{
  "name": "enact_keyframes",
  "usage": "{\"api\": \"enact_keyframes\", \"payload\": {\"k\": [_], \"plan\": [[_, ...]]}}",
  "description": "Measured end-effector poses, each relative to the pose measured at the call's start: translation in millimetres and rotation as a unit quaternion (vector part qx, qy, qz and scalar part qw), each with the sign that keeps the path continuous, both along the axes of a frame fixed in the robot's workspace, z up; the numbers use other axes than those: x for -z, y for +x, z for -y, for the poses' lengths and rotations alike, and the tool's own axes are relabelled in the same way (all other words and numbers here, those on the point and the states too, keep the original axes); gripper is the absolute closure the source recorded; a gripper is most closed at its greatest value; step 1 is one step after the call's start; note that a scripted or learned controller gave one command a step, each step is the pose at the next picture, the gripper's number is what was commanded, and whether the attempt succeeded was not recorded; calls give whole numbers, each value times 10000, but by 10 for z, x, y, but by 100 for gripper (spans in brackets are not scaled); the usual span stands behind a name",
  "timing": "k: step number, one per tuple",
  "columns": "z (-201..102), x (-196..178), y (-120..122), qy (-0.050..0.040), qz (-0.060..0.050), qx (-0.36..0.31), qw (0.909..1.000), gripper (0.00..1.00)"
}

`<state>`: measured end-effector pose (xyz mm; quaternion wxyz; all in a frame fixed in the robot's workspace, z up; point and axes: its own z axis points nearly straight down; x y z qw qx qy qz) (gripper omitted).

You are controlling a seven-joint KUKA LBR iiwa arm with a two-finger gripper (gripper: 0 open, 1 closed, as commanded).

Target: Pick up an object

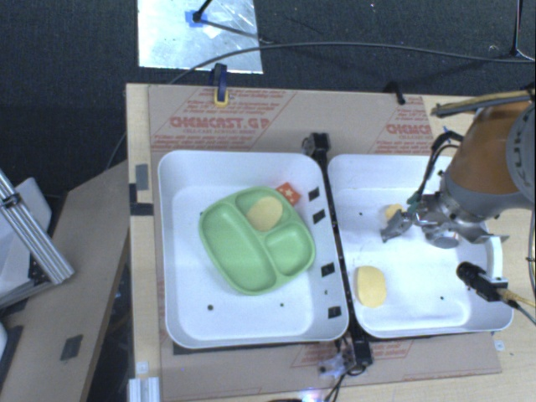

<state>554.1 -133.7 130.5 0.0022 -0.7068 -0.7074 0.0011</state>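
In the right bin (435, 312) a pale yellow rounded object (371, 285) lies near the front left. A smaller yellow piece (391, 212) sits further back, right beside the tip of my gripper (398, 227). The gripper hangs low over the bin's middle, reaching in from the right under the grey and orange arm (494, 166). Whether the small yellow piece is touched or held is unclear. In the left bin (188, 308) a green divided plate (243, 258) holds a yellow object (265, 214) in its back compartment. A small red-orange block (288, 193) lies just behind the plate.
A black divider with clips (328, 233) runs between the two bins. The bins rest on a cardboard sheet (251, 115). A black part (479, 281) of the arm's mount hangs over the right bin's right side. A metal frame (33, 233) stands at far left.
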Motion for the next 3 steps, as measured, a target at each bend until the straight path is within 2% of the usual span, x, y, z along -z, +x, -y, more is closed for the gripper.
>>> {"api": "enact_keyframes", "payload": {"k": [1,2,3], "plan": [[-5,486,-2,-2,9,-1,10000,0],[0,352,15,-13,41,4,10000,100],[-94,-185,82,-13,59,-20,10000,100]]}}
